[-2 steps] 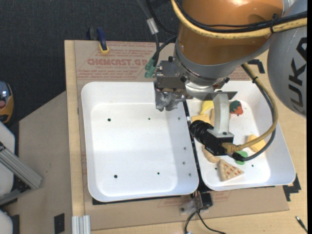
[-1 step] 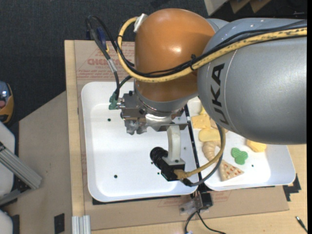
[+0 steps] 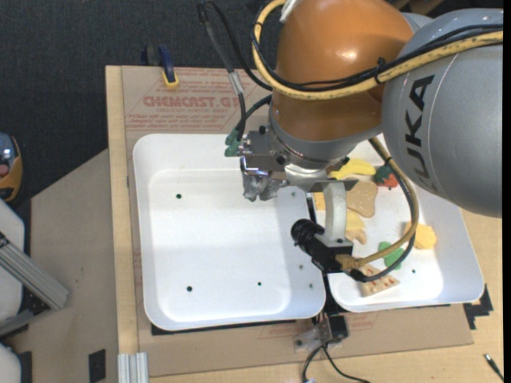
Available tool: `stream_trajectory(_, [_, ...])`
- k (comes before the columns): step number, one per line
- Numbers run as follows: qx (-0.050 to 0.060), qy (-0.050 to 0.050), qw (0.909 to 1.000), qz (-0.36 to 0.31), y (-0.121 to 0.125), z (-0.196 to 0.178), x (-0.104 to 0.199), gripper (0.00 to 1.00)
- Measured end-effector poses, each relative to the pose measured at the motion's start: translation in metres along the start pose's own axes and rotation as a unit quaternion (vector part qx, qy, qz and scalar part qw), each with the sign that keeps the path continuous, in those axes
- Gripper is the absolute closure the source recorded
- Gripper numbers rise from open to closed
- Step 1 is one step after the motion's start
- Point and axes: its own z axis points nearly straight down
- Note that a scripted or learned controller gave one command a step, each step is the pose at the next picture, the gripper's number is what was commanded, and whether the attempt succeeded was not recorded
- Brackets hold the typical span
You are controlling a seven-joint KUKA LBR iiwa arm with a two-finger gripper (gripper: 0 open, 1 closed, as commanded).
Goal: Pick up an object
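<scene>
Gripper [image 3: 257, 183] hangs over left bin [image 3: 160, 214] (open or closed, I cannot tell).

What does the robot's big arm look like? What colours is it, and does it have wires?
The arm is smooth and grey, with part of the dark KUKA name on its side. Above the wrist sits a shiny orange dome. Yellow and black cables loop around it. Below hangs a small metal tool, and another cable curls low.
</scene>
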Motion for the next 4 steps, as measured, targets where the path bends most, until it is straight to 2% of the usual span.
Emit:
stream_trajectory(1, [-0.008, 0.004, 1.0000, -0.003, 0.003, -0.179, -0.017, 1.00])
stream_trajectory(2, [0.009, -0.002, 0.9999, -0.006, 0.020, -0.043, 0.047, 1.00])
stream_trajectory(3, [0.005, -0.001, 1.0000, -0.004, -0.014, -0.018, 0.050, 1.00])
stream_trajectory(4, [0.003, 0.000, 1.0000, -0.003, -0.012, -0.020, 0.049, 1.00])
